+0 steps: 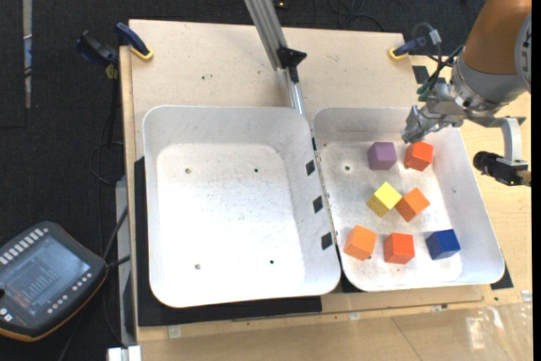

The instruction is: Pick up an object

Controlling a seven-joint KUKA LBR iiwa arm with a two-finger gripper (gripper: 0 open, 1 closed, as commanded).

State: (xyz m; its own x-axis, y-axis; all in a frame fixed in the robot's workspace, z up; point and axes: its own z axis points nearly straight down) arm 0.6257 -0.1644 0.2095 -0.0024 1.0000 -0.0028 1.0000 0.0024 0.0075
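We see our claw [420,128], its grip state hidden from us, hanging over the far end of the right shallow white plastic bin [482,207], with the small orange-red cube [418,155] just nearer, beside the purple cube [382,155].

Two shallow white plastic bins sit side by side: the left bin [169,131] and the right bin [473,207]. Seven small cubes lie below the hand [416,129]: four orange cubes [418,155] [413,204] [361,242] [399,248], one purple cube [382,155], one yellow cube [385,199], one blue cube [442,243].
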